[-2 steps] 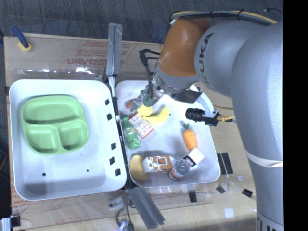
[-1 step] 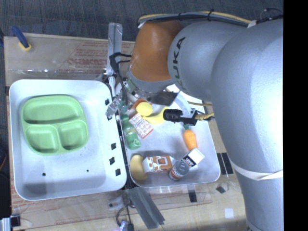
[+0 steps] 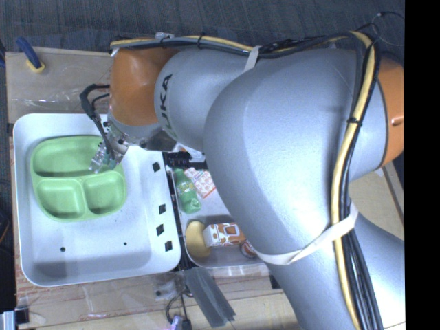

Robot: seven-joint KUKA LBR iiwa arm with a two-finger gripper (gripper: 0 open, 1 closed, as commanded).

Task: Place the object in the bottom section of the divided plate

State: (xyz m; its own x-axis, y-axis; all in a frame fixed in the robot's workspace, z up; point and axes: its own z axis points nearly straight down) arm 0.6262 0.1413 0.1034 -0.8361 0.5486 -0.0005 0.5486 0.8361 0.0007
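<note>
camera view is looking down at a slant on two white bins, the grey arm (image 3: 275,150) filling most of the right and centre and reaching leftward, its orange band (image 3: 137,88) sitting above the wrist. the gripper (image 3: 104,159) is hanging over the green divided plate (image 3: 69,184) in the left bin (image 3: 82,260), right at the plate's right edge near where the large upper section is meeting the two smaller lower sections. the tip is looking like a small glinting blur, so how it is set and whether it is carrying anything is impossible to tell. all three plate sections are showing plain green. the right bin (image 3: 227,267) is lying mostly under the arm; in the visible strip a green bottle-like item (image 3: 185,191) is sitting beside a red-and-white printed packet (image 3: 201,181), and lower down a yellowish round object (image 3: 195,235) is touching a small orange-and-white carton (image 3: 225,235). which of these is the task's object is unclear. a blue and yellow item (image 3: 29,52) is resting on the bench at top left.
</note>
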